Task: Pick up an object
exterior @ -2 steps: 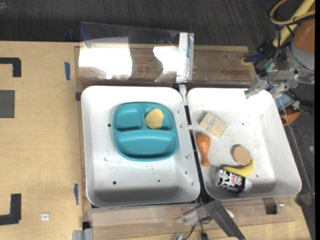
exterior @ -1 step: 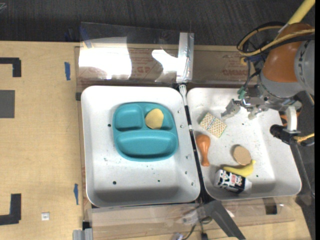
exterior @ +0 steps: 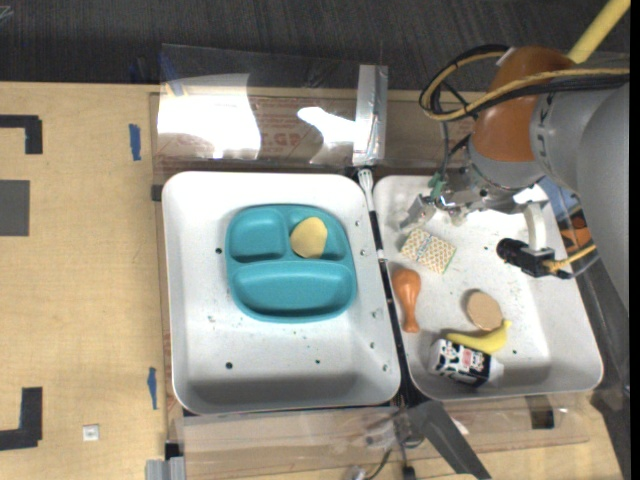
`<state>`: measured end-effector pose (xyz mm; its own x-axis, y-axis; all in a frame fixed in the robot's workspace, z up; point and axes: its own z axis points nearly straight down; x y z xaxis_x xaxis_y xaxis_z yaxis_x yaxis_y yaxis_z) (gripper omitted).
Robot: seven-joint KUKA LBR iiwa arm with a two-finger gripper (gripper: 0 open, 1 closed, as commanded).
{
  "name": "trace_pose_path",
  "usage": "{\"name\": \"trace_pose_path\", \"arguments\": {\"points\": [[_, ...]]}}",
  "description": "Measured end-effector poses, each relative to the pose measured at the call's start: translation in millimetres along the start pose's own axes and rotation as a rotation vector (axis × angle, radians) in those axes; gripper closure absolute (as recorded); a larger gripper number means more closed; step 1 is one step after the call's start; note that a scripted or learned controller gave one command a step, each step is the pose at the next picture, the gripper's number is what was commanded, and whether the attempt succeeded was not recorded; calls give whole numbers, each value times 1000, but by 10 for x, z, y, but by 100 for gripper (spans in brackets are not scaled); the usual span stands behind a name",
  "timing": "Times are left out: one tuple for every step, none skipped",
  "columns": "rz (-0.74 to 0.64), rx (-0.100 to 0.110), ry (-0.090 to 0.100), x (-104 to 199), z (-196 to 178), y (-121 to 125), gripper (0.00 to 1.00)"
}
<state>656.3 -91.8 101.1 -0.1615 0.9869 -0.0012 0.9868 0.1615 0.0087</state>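
My gripper point(exterior: 432, 208) hangs open over the far left part of the right bin point(exterior: 560, 368), with nothing between its fingers. Just in front of it lies a pale checkered waffle square point(exterior: 428, 251). Nearer the front lie an orange drumstick-shaped toy point(exterior: 407, 298), a round brown cookie point(exterior: 484, 310), a small yellow banana point(exterior: 488, 339) and a black-and-white cup point(exterior: 462, 361) on its side. In the left bin point(exterior: 190, 348) a teal divided plate point(exterior: 285, 288) carries a yellow lemon-like ball point(exterior: 309, 236) in its far right compartment.
The grey arm with its orange band point(exterior: 515, 108) reaches in from the upper right over the right bin's back edge. A metal divider point(exterior: 385, 288) separates the two bins. A clear plastic sheet point(exterior: 260, 118) stands behind the left bin.
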Motion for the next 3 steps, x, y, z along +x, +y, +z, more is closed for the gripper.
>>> {"name": "trace_pose_path", "arguments": {"points": [[-71, 5, 0, -136, 138, -344, 0], [-71, 1, -1, -131, 29, -329, 100], [69, 1, 2, 635, -871, -29, 100]]}}
